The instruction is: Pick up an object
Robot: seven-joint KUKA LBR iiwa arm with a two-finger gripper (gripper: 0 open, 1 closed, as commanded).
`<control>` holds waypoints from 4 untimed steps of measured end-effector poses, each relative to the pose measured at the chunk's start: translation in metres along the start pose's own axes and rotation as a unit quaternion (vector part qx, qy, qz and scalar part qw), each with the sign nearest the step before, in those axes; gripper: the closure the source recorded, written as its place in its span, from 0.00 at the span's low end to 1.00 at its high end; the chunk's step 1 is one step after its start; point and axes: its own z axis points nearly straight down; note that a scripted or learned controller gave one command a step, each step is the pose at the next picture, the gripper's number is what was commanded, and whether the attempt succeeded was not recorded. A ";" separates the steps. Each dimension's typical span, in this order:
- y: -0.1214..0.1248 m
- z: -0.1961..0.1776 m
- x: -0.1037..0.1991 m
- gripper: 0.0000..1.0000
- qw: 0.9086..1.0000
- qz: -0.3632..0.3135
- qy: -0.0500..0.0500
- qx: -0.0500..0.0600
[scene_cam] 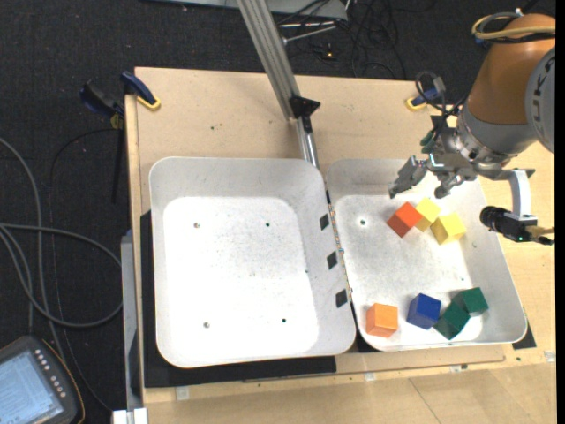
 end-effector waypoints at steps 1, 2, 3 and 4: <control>0.001 -0.003 0.000 0.00 1.000 0.000 0.000 -0.002; 0.001 0.060 0.007 0.00 1.000 -0.001 0.000 0.001; 0.006 0.091 0.005 0.00 1.000 0.001 -0.003 -0.010; 0.006 0.081 0.005 1.00 1.000 0.001 -0.004 -0.012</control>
